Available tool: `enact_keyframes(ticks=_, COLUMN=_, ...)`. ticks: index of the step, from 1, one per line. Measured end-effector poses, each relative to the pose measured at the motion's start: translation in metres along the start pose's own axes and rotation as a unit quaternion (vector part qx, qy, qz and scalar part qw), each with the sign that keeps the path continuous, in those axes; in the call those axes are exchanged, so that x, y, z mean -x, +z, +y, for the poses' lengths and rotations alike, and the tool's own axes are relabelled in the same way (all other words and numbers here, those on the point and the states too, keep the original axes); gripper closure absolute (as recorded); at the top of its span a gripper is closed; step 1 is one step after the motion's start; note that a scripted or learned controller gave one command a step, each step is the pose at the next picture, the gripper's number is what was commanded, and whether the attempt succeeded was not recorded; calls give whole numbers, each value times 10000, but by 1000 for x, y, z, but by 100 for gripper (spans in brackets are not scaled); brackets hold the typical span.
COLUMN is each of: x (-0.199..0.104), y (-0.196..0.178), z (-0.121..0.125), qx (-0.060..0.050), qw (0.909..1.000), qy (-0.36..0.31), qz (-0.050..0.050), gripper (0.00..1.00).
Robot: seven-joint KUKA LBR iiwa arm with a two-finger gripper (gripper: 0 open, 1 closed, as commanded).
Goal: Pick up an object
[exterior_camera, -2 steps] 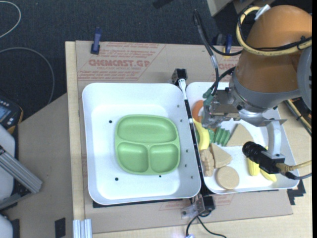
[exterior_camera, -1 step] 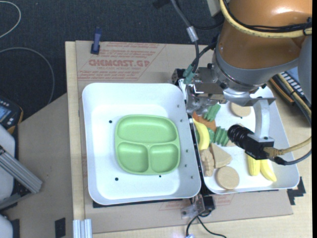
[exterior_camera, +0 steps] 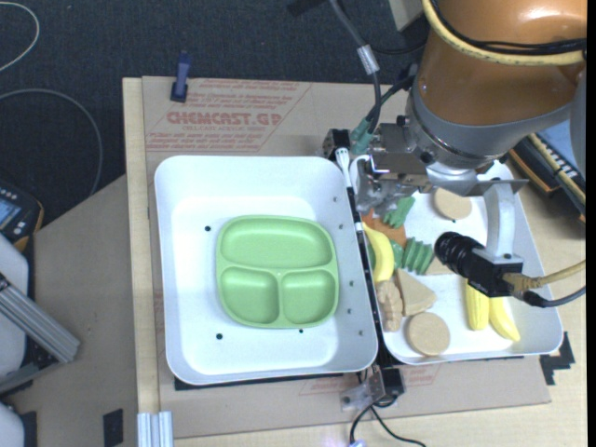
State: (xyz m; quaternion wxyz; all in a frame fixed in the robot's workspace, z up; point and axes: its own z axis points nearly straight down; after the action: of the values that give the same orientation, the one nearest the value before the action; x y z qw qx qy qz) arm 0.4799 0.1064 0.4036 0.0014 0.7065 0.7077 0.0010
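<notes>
One banana point(exterior_camera: 380, 252) lies lengthwise (along the bin point(exterior_camera: 540, 329) wall)

- Light was bright and even from above; the white bins point(exterior_camera: 177, 250) looked nearly washed out
- Glare streaked the arm's orange band point(exterior_camera: 512, 7)
- Shadows stayed soft; edges slightly blurred

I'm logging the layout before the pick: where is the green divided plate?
The green divided plate lies in the middle of the left white bin, flat on its floor, across the shared bin edge from the banana in the right bin.
</notes>
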Motion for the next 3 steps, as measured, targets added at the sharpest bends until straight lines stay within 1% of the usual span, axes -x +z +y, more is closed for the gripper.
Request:
enact_keyframes(ticks=1, x=-91, y=-49, z=-1, qx=16, qw=10000, qy=-46, qz=26, gripper=100)
enact_keyframes(ticks=2, x=-32, y=25, z=-1, qx=-52, qw=10000, qy=32, qz=-9, gripper=100)
enact_keyframes(ticks=3, x=-42, y=136, z=58, qx=-49, qw=10000, qy=17, qz=-8, gripper=100)
